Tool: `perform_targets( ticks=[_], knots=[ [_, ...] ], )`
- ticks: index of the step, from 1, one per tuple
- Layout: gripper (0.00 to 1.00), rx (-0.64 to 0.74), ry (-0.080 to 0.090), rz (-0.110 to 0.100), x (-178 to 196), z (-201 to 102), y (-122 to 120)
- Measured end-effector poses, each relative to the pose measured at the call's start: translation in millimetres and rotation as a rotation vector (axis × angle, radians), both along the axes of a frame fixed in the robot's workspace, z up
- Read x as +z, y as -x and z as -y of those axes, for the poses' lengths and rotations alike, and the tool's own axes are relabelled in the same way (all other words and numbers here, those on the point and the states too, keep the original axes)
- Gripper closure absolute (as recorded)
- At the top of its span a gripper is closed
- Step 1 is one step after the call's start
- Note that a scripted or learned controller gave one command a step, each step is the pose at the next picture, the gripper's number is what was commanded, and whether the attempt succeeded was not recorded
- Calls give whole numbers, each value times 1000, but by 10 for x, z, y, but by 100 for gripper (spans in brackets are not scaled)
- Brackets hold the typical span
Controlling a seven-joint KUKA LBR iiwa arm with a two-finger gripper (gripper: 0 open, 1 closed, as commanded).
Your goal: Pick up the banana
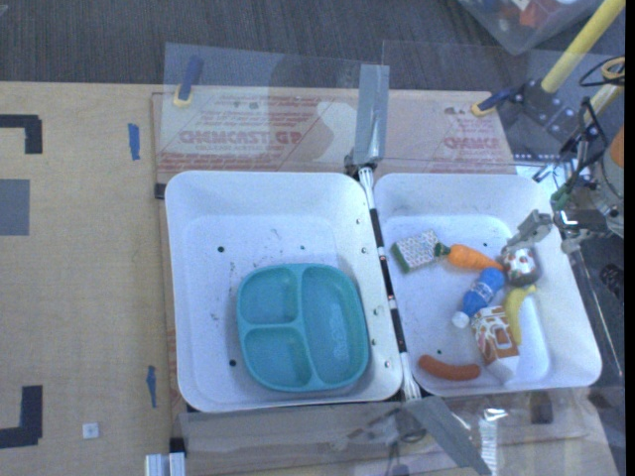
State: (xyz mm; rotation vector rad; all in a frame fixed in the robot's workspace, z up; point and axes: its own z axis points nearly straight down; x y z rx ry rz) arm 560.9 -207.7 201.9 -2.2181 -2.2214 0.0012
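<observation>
A teal three-compartment plastic tray is seen in the left white bin. In the right white bin, a yellow banana is found beside a blue bottle, with the metal gripper placed just above it, at the frame's right.

Your surroundings, itemised. Desk: pale wood-toned top, marked with black tape corners and short blue tape strips. Floor: dark grey, ribbed texture, running along the far edge. Clear plastic sheets with red lettering, laid behind the bins. Upper right: a plastic storage box, contents blurred, and a yellow pole, possibly a stand. Light even, no strong shadows.
</observation>
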Motion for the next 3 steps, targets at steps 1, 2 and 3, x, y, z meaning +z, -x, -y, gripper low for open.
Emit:
perform_targets(
  ticks=[1, 2, 3],
  knots=[
    [0, 178, 2, 5, -1124, -518, -381],
    [100, 175, 4, 8, -1023, -502, -385],
    [100, 288, 2, 5, -97, -1119, -654]
  ],
)
